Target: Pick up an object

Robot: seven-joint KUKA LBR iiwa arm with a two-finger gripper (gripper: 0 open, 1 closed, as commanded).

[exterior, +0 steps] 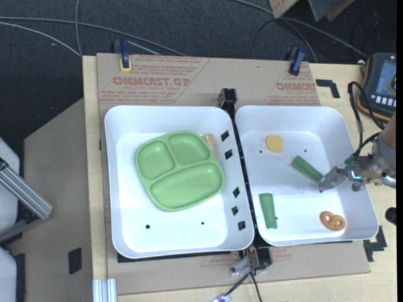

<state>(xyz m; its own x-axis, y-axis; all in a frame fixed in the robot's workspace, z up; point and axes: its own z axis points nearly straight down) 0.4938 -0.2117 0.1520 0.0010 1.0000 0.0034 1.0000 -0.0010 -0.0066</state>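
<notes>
White plastic forms both shallow bins, which sit side by side on a cardboard-covered bench [189, 80]. The right bin [334, 121] serves as the reference point for all positions below.

Contents of the right bin: a small round yellow piece [274, 144] lies toward the far wall, left of centre. A dark green cylindrical object [306, 168] lies tilted near the middle of the floor. A lighter green stick-shaped object [268, 210] lies lengthwise close to the left wall, toward the near edge. A brown pretzel-shaped toy [332, 221] rests in the near right corner.

The gripper [327, 182] enters over the right wall of this bin and is positioned above the floor, right of centre. Its tip sits just beside the lower right end of the dark green cylindrical object; contact cannot be confirmed at this resolution. The spacing of the jaws cannot be determined, and nothing is visibly held between them.

To the left of the right bin, the left bin [119, 168] holds a light green divided plate [181, 170] with three compartments, lying flat near the centre. A small tan item [208, 141] shows at the plate's far right edge, partly hidden; its identity cannot be determined. Black clips [228, 97] mark the seam where the two bins meet.
</notes>
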